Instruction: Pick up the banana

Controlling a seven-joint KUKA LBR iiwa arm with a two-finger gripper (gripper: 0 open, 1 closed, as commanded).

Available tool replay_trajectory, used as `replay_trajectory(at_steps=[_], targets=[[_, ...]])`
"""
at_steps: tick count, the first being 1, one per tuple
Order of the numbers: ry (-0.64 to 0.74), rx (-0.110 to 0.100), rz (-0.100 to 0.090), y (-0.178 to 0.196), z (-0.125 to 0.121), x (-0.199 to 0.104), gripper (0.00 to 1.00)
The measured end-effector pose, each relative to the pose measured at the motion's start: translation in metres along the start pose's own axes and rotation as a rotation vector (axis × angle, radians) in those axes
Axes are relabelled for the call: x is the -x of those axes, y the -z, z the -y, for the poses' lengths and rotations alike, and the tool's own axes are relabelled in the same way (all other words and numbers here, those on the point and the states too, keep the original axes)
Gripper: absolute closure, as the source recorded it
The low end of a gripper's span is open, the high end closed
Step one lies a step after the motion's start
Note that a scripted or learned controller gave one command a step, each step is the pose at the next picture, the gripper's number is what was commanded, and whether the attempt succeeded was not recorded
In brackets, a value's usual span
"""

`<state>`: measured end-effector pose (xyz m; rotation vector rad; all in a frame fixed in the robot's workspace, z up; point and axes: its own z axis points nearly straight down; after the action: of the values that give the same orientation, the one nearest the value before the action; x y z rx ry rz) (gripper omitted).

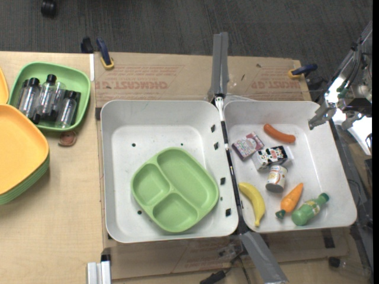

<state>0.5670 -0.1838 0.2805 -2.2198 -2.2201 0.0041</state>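
The hand (320, 118) hangs at the right bin's (342, 176) three o'clock rim; whether it is wide or narrow cannot be told. The banana (253, 201) lies well apart toward seven o'clock, in that bin's near-left corner, just beside a small can (276, 178) and a carrot (291, 198).

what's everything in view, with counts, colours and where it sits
banana: 1, yellow, right bin, near-left corner
carrot: 1, orange, right bin, right of the banana
bottle: 1, green, right bin, near-right corner
can: 1, silvery, right bin, middle
sausage: 1, orange-red, right bin, far side
divided plate: 1, light green, left bin
bins: 2, white, side by side
green tray: 1, holds dark bottles, far left
hand: 1, grey, at the right bin's far-right rim
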Motion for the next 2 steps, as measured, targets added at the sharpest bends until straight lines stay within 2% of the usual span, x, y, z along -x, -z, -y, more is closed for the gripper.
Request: replay_trajectory(at_steps=[1,2], targets=[[0.038,0.000,-0.001,-0.129,0.013,-0.056,0.00],[0.222,0.000,-0.001,-0.190,0.055,-0.062,0.00]])
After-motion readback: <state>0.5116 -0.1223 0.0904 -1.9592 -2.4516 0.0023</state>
